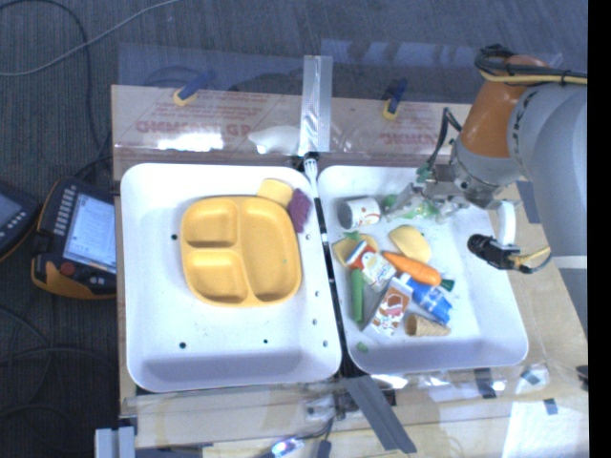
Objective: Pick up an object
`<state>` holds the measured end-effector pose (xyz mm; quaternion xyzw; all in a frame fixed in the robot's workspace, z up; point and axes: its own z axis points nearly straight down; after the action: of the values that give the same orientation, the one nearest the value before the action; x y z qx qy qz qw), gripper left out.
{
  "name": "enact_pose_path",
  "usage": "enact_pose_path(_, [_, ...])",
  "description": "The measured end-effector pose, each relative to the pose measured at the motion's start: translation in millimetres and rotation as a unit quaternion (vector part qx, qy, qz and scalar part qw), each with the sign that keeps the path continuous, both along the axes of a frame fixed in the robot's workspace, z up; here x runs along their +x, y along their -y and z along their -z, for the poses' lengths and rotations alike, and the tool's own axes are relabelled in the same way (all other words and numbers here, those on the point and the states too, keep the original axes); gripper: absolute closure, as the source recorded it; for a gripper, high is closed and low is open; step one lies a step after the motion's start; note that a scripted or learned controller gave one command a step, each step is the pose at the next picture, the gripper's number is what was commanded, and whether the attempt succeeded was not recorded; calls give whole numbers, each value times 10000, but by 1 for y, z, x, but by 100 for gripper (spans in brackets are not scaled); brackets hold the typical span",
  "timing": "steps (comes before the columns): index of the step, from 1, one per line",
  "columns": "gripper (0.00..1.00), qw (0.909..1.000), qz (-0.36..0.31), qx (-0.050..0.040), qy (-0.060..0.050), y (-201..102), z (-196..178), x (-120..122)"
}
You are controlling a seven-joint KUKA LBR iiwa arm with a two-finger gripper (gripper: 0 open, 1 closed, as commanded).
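Likely light and rigid, the toy carrot [412, 268] lies mid-pile in the right bin [496, 322]; pinching across its narrow middle seems safest. Whether the end effector [431, 187] is spread or closed, I cannot tell.

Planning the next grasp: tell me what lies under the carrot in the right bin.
The carrot lies across a pile: a white-and-red packet left of it, a blue item below it. What sits directly beneath is covered.

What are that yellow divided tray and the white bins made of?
The yellow tray looks like moulded plastic with a matte finish: even colour, rounded compartments. The white bins seem smooth, slightly glossy plastic, showing soft highlights along curved rims. Neither can be confirmed by sight.
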<state>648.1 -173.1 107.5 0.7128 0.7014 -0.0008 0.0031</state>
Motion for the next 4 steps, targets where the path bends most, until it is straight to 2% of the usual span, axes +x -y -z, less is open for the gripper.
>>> enact_pose_path(1, [0,10000,4,9,36,-15,17,-76])
enact_pose_path(2, [0,9994,-348,-16,46,-24,17,-71])
enact_pose_path(3, [0,9995,321,8,60,-23,16,-156])
enact_pose_path(4, [0,9995,-302,-21,83,-68,16,-158])
